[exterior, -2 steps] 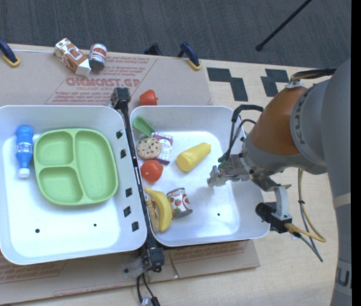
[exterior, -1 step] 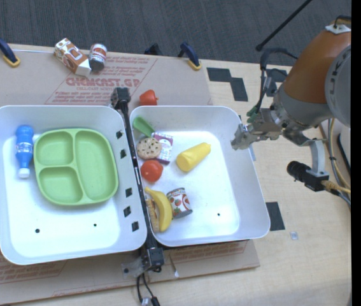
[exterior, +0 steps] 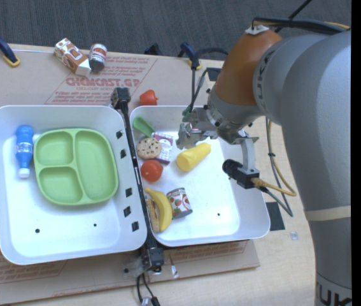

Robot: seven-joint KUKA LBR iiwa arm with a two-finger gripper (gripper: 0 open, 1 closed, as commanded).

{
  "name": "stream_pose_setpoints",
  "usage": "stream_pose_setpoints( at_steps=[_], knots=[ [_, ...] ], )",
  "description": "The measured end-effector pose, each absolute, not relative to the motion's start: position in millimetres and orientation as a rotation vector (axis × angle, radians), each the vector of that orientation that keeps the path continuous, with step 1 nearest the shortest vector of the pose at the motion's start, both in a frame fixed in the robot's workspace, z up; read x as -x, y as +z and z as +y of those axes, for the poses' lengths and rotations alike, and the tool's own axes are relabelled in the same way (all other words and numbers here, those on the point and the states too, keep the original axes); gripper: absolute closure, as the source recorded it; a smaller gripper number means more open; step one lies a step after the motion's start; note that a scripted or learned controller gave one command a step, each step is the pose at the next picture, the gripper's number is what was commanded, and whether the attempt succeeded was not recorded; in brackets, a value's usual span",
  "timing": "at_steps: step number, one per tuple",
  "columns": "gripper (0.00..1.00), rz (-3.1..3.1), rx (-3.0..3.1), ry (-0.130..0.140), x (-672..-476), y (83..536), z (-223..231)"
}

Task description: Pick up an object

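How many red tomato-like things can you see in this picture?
2. One tomato lies in the right bin beside the cookie; another sits on the cardboard behind that bin. The arm may hide more.

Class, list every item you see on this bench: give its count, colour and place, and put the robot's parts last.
Bins: 2, white, side by side.
Plate: 1, green, three compartments, left bin.
Bottle: 1, blue, left bin, left of plate.
Cookie: 1, tan, right bin.
Tomato: 1, red, right bin, below cookie.
Banana: 1, yellow, right bin, front left.
Can: 1, white-red, beside banana.
Yellow piece: 1, right bin, under gripper.
Carton: 1, brown-white, cardboard behind bins.
Small can: 1, red-white, beside carton.
Arm: 1, grey, orange band, from right.
Gripper: 1, over right bin.
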State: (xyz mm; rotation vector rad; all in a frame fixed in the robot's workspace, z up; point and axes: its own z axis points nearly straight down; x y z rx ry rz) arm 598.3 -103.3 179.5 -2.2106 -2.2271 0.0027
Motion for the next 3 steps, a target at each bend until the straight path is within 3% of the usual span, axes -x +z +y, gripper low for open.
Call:
stream_pose_setpoints(
  at_steps=[1,2,3],
  knots=[
    [0.00,-2.227,2.213,0.003,-598.3,180,-104],
    [0.00,-2.229,2.210,0.004,-525.5,215,-42],
    [0.00,-2.226,2.212,0.008,-556.4,91,-95]
  ],
)
